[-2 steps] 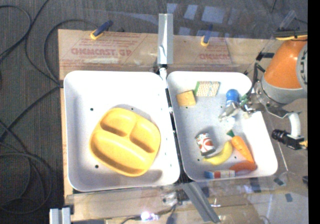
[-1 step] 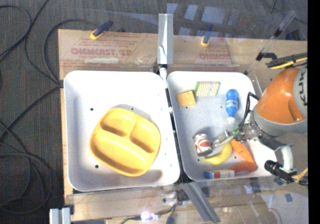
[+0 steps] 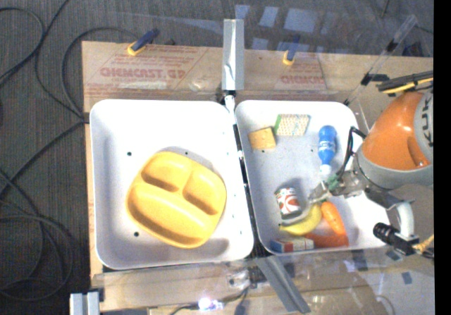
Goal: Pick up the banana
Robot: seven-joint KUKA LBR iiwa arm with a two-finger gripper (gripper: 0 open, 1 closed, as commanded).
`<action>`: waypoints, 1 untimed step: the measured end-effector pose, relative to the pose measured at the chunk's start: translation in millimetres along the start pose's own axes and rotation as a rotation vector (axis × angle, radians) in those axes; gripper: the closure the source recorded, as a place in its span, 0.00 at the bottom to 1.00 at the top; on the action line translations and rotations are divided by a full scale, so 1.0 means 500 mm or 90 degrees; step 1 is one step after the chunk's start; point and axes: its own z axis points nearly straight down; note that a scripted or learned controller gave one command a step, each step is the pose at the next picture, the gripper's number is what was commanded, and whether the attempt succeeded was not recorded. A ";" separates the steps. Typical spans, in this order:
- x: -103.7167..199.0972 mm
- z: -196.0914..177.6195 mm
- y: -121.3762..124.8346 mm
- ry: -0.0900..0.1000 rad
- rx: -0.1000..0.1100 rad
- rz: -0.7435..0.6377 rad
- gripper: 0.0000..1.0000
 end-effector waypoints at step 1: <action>0.000 0.001 -0.001 0.001 0.001 0.000 0.00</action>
